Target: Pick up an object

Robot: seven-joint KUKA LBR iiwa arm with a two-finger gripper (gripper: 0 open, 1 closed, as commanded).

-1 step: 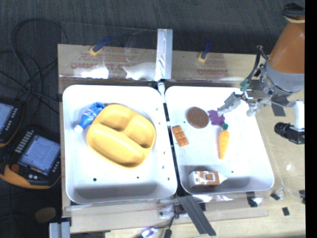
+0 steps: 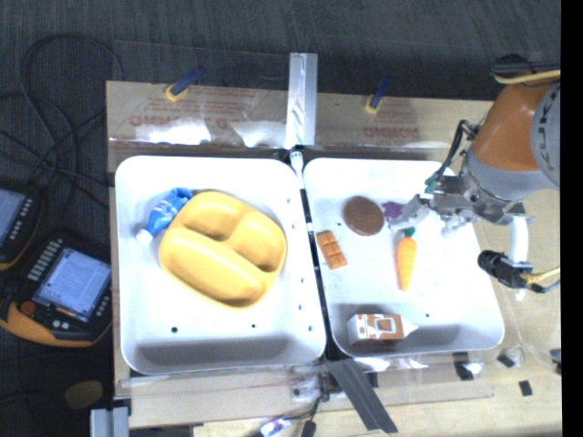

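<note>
Over the right white bin [image 2: 474, 330], the claw [image 2: 435, 209] hangs at the far right side; cannot tell whether it is spread or pressed together. Orange plastic carrot [image 2: 405, 260] lies just below-left of it, upright. Same bin: round brown disc [image 2: 363, 216], small purple piece [image 2: 393, 211], orange waffle block [image 2: 331, 248], brown-white carton [image 2: 379, 327]. Left white bin [image 2: 137, 335]: big yellow bread-shaped foam [image 2: 221, 247], blue crumpled toy [image 2: 163, 213] touching it.

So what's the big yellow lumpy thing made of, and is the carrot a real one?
The yellow lump looks like soft foam or rubber, matt: its surface is smooth, rounded and creased like a bread loaf, with no shine. The carrot looks like a plastic toy, not a real one: its orange is even and smooth, with a neat green tip. From this far I can't be sure of either.
</note>
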